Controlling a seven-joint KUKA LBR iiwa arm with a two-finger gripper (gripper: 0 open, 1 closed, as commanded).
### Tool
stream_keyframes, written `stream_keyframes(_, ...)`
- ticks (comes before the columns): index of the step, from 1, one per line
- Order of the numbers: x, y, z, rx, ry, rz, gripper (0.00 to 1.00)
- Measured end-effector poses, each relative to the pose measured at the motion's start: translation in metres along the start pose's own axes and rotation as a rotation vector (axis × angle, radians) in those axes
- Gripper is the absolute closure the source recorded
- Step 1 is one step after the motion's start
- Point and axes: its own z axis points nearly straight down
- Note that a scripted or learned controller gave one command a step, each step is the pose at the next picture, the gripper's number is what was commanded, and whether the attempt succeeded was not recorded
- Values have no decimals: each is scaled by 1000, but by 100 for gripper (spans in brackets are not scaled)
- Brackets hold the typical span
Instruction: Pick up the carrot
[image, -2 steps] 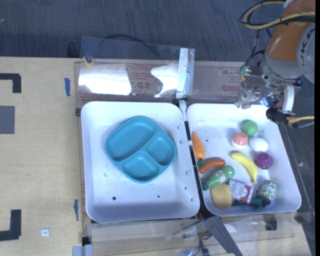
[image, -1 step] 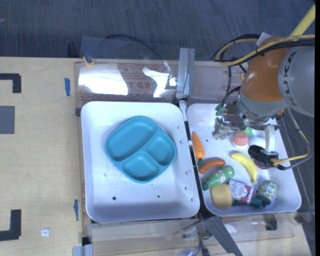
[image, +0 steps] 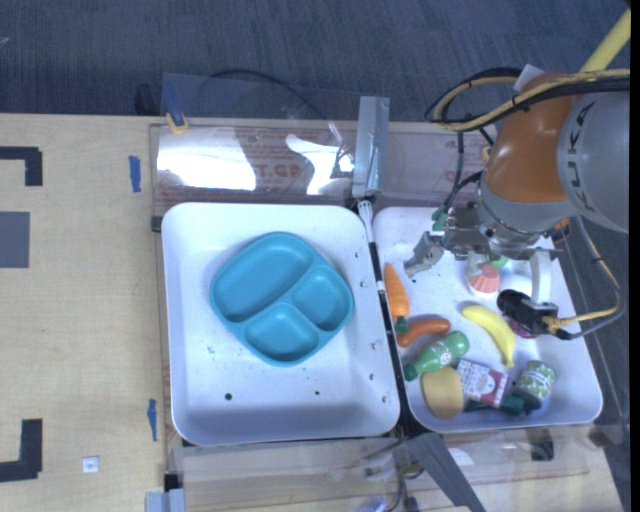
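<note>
Carrot (image: 396, 290): orange with a green top, lying in the right bin (image: 585, 395) close against its left wall, long axis running 12 to 6 o'clock.
Gripper (image: 470, 245): above the upper part of the right bin, at 2 o'clock from the carrot and apart from it; whether the fingers are spread or closed cannot be told, and nothing is seen between them.
Arm (image: 545, 150): grey with an orange band, entering from 3 o'clock.
Hot dog (image: 423, 328): at 5 o'clock from the carrot, just beside its lower end.
Green bottle (image: 438, 354): tilted, directly below the hot dog.
Banana (image: 490, 328): yellow, at 3 o'clock from the hot dog.
Yellow rounded item (image: 443, 393): at 6 o'clock in the right bin, near the front wall.
Red carton (image: 481, 384): touching the yellow item's right side.
Pink item (image: 485, 278): under the wrist, partly hidden.
Left bin (image: 190, 400): holds a blue divided plate (image: 282, 297) with three compartments, near its centre.
</note>
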Motion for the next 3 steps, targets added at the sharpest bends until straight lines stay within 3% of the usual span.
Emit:
stream_keyframes(1, -58, 6, -109, -9, -5, -338, 0)
stream_keyframes(2, -10, -4, 2, 3, 2, -571, 0)
stream_keyframes(3, 6, -43, -1, -1, 0, -826, 0)
